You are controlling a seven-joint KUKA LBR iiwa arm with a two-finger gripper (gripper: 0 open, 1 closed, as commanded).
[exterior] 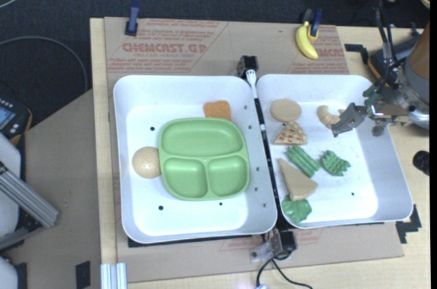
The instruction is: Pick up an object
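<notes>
The right bin (382, 164) holds a round tan cookie (285, 109), a waffle wedge (290, 135), a curled tan piece (328, 117), a green pod (301, 160), a ruffled green piece (334, 162), a tan wedge (298, 180) and a green leaf (296, 210). My gripper (360, 125) hangs over the right bin's upper right part, just right of the curled tan piece. It is open, with nothing between its fingers; the left finger (345, 121) points toward that piece.
The left bin (130, 110) carries a green divided plate (203, 158), an orange square (217, 109) behind it and a tan ball (145, 162) at its left. A yellow banana (306, 42) lies on the cardboard behind the right bin. A black divider clip (247, 65) sits between the bins.
</notes>
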